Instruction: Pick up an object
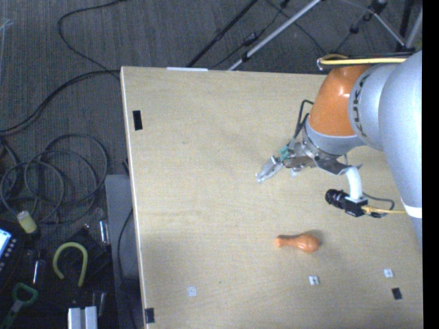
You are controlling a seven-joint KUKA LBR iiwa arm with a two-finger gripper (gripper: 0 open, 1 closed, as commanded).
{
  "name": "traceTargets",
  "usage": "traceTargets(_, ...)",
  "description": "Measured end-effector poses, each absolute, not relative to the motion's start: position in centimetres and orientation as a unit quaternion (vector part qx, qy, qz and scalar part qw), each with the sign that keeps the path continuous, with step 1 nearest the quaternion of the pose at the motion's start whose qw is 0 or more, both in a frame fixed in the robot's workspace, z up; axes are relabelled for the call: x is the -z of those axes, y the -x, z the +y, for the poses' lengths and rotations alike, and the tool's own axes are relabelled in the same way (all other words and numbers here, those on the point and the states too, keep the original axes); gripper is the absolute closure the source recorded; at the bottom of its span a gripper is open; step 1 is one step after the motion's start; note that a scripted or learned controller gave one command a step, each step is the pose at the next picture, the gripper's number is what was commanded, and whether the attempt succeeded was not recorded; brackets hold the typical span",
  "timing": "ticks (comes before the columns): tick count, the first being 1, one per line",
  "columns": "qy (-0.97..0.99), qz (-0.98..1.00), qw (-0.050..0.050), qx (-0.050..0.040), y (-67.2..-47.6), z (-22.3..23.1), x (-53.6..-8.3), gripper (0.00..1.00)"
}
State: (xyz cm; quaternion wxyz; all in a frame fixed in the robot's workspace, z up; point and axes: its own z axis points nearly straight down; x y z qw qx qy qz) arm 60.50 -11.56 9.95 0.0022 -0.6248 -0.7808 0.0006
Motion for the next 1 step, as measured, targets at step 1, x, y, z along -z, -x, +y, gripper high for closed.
traceTargets(1,0.625,-0.780,0.003,-0.0003,-60.47,-11.53,-10.78,1.00)
